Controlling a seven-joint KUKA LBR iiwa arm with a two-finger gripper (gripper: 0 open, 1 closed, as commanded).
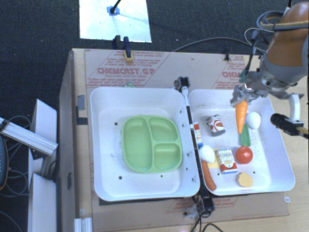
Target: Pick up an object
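Gripper (243, 96) hangs over the right bin (282, 151), right at the toy carrot's (241, 116) top (grip on it? cannot tell).

This is a robot test lab, not a home. My worktop (145, 69) is covered by a printed plastic sheet and carries two white bins (111, 100) clipped side by side. Dark carpet (38, 23) surrounds it, with a pale square sheet (130, 13) at the upper middle of the frame. Loose cables (12, 122) trail at the left edge, and toy food (241, 116) fills the right-hand bin.
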